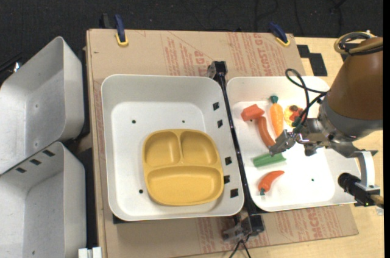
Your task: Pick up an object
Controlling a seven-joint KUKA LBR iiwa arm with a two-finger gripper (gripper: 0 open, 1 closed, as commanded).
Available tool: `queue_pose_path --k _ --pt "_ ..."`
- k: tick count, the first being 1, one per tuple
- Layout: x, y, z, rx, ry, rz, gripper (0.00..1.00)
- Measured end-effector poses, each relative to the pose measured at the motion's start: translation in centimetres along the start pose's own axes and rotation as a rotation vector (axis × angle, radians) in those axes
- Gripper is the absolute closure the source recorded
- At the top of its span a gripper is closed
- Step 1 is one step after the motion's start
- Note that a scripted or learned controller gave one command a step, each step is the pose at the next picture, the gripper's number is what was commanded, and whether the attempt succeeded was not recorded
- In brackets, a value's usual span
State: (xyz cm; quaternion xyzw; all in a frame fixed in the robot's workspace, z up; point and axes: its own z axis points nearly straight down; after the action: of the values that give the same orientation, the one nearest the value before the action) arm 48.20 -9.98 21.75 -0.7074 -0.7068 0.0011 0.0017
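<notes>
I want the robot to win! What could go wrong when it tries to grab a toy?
The gripper sits among crowded toys: the green stick, an orange piece and the carrot lie close together, so it might pinch two at once or knock one aside. The green stick lies flat in the right bin, so it could probably slip out.

The grey arm (356, 104), orange band above its wrist, reaches in from the right edge of the camera view and bends down, its claw (284, 144) low and pointing left, cables looping over the wrist.
</notes>
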Motion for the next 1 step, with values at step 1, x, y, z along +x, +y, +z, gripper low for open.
queue_pose_path --k 1 --pt "0.14 0.04 4.31 0.000 0.000 0.001 0.00"
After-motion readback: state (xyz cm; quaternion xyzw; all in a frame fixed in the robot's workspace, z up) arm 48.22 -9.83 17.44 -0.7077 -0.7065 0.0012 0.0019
